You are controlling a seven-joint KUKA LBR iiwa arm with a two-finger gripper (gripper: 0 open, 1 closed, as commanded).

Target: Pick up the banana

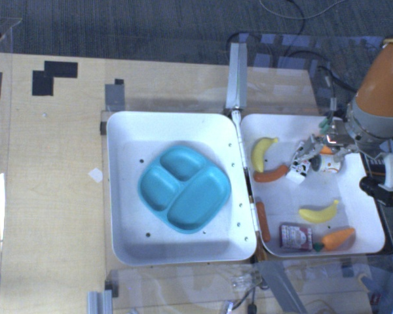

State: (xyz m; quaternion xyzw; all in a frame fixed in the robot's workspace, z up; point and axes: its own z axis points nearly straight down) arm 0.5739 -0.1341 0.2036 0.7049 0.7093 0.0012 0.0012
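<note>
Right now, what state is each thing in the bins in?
Blue plate: upright in the left bin.
Upper banana: lying loose, right bin.
Lower banana: lying loose.
Carrot: lying flat.
Gripper: low beside the upper banana.

On the worktop sit two white bins. The left bin holds a blue divided plate. In the right bin the pincer hangs over the middle, near a banana and a sausage. A second banana, a carrot, a small packet and another sausage lie nearer the front.
</note>
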